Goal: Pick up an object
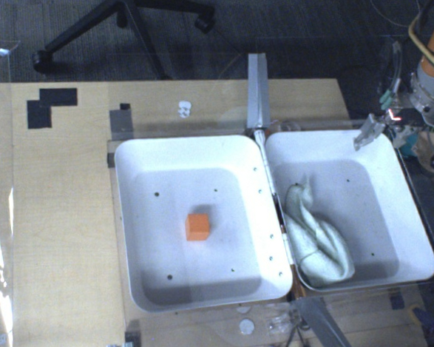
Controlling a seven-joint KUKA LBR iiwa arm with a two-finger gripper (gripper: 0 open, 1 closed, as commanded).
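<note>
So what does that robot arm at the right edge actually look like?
From above, the grey robot arm appears as rounded metal housing, with an orange band curving across its top. A small silvery metal gripper sticks out from it towards the bins, and thin dark cables hang around it.

One orange cube (pixel 198 227), one grey cloth (pixel 318 236), two bins (pixel 138 163)
</note>
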